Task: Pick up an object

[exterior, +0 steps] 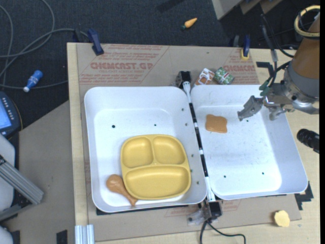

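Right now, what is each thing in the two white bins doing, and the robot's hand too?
Yellow plate: lying flat, right way up, in the left bin.
Orange drumstick toy: lying in the left bin, touching the plate's edge.
Toast piece: lying flat in the right bin, untouched.
Gripper: above the right bin, beside the toast piece, holding nothing.

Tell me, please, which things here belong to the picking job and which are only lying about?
For the job: gripper, orange toast piece, yellow divided plate, orange drumstick, two white bins.

Lying about: blue bottle, yellow piece, small packets.
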Motion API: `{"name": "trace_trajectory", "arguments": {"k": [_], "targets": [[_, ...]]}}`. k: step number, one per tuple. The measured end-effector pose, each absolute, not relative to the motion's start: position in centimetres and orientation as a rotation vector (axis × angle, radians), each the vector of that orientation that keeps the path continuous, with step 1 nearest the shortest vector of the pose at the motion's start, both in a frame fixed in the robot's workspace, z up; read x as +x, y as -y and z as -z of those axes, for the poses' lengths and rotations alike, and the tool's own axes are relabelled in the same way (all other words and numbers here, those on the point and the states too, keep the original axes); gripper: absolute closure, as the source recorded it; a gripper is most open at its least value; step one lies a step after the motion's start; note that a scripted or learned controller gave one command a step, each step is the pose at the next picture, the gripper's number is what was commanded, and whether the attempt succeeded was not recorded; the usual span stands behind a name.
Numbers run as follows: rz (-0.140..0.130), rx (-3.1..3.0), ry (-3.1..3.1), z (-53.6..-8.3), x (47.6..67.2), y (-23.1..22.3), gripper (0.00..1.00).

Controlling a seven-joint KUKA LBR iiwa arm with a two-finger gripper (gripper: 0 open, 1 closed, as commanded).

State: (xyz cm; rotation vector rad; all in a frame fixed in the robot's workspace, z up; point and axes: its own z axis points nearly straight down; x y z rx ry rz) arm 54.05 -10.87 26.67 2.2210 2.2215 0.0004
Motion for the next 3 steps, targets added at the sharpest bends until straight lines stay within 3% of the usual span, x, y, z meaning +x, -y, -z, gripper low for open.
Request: {"name": "trace_trajectory", "arguments": {"k": [1, 2, 3], "targets": [[0.002, 2.219, -2.227, -15.9, 62.0, 9.8, 0.00], [0.003, 2.227, -2.223, -8.0, 61.9, 10.2, 0.00], [-0.005, 2.220, -2.218, -9.6, 62.2, 10.2, 1.00]]}}
